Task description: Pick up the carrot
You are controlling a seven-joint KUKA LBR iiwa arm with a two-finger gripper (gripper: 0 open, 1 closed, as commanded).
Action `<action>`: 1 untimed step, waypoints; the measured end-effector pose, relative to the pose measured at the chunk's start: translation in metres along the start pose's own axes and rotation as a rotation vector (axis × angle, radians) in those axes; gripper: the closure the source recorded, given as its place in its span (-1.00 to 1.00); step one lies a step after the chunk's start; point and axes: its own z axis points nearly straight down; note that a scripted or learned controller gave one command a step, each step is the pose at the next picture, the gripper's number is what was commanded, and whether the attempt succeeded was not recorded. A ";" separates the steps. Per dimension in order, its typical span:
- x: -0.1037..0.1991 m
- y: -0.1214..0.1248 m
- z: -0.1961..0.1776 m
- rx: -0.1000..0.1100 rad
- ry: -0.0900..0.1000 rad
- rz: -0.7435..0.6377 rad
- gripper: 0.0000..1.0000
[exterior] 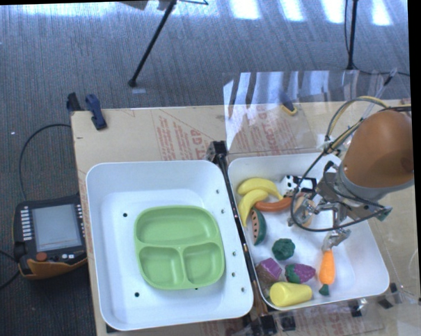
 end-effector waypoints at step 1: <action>0.058 0.028 0.000 -0.003 0.005 -0.213 -1.00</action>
